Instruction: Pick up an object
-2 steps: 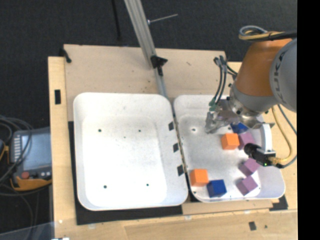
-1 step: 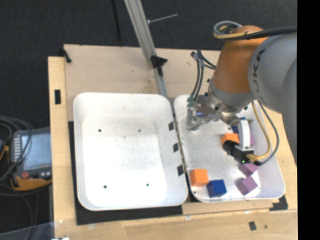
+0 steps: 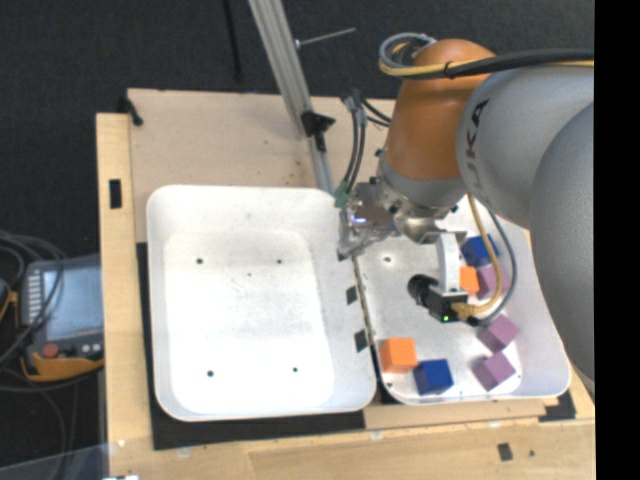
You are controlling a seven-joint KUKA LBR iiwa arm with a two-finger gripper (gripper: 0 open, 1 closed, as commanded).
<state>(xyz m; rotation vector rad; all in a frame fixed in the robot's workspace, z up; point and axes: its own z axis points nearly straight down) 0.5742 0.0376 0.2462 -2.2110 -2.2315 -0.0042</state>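
Observation:
My gripper [image 3: 356, 226] hangs below the orange-banded wrist over the upper left corner of the right bin [image 3: 398, 268], close to the divide between the two bins. Loose blocks lie in that bin toward its front and right. An orange cube [image 3: 400, 353] and a blue cube [image 3: 433, 376] sit near the front edge. Two purple blocks [image 3: 497, 331] [image 3: 493, 370] lie at the front right. A blue block [image 3: 477, 251] and a small orange block [image 3: 468, 280] are partly hidden behind the arm's cables. None of the blocks is at the gripper.
The left bin [image 3: 240, 196] lies beside the right one. A slanted aluminium post [image 3: 285, 58] rises behind the bins. Cables and a black fitting [image 3: 430, 294] hang from the wrist over the right bin. A pendant [image 3: 60, 313] sits off the bench at left.

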